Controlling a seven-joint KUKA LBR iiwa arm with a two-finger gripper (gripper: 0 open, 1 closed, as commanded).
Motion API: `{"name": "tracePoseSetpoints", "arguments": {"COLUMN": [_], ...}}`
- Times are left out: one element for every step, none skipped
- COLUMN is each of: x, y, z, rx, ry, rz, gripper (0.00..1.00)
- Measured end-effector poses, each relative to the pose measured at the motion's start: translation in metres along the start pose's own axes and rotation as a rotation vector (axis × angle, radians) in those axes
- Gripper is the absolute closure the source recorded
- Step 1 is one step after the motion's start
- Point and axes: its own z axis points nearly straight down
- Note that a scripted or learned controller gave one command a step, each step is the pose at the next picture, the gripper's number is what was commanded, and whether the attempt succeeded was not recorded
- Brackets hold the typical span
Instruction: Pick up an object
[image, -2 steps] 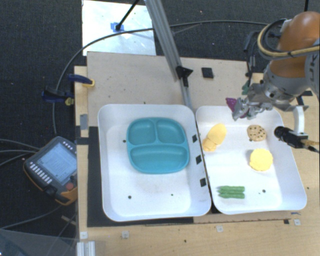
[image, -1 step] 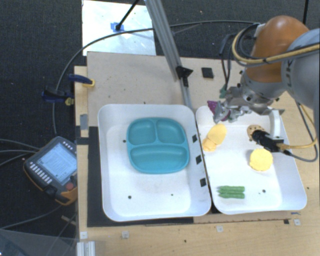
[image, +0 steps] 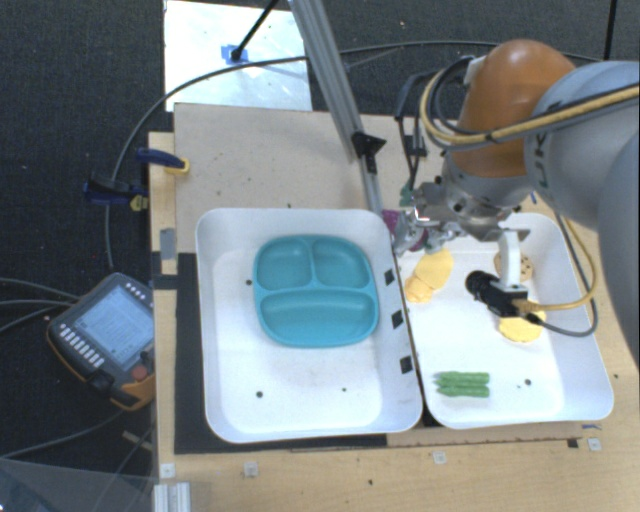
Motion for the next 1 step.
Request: {"name": "tracePoseSetpoints", "arguments": {"x": [0.0454], "y": [-0.0076], "z": [0.0077], "rx": [-0.001], "ry": [0.0], "rz": [0.001], "gripper": [1.0]}}
